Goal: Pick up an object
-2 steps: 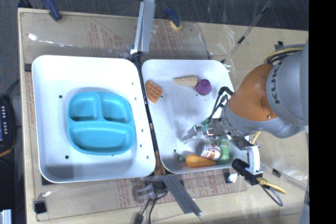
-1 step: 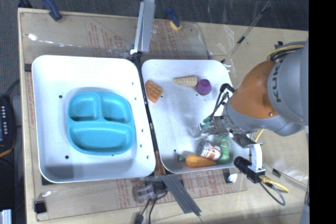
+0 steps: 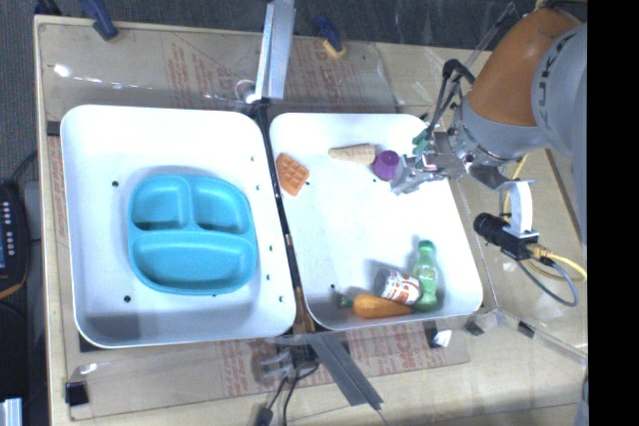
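Grey two-finger gripper (image 3: 411, 177) low over the right white bin (image 3: 329, 244), upper right part, just beside a small purple round toy (image 3: 385, 163). Can't tell from here how the gripper is set. Cream cone (image 3: 351, 153) left of the purple one, orange waffle piece (image 3: 292, 174) near the divider. Green bottle (image 3: 427, 272), red-labelled can (image 3: 400, 288) and carrot (image 3: 379, 306) bunched at the near edge. Blue divided plastic tray (image 3: 192, 234) in the left white bin (image 3: 90, 145).

White bins (image 3: 100, 130), a turquoise tray (image 3: 192, 232), purple toy (image 3: 385, 163), orange carrot (image 3: 377, 307), green bottle (image 3: 426, 272).
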### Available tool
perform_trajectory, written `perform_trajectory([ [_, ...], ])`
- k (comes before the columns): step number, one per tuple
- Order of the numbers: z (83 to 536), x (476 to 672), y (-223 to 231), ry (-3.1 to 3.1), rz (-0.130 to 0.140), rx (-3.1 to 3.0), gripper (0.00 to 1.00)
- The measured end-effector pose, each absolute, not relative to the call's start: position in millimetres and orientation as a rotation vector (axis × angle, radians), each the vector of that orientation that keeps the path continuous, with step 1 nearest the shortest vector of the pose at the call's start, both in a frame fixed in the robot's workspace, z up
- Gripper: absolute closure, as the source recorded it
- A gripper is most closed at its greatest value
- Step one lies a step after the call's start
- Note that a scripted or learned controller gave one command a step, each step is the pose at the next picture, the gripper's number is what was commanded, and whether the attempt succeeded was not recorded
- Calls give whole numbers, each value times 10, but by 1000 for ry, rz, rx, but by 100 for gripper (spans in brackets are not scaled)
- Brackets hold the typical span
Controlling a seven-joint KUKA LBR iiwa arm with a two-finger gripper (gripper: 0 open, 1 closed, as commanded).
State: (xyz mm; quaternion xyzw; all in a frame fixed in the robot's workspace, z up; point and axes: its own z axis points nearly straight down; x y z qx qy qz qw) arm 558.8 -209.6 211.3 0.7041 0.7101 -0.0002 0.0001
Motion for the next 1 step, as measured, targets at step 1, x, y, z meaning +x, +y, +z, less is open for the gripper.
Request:
perform_trajectory([
  [1, 2110, 5587, -2096, 2231, -1, 2212, 0],
])
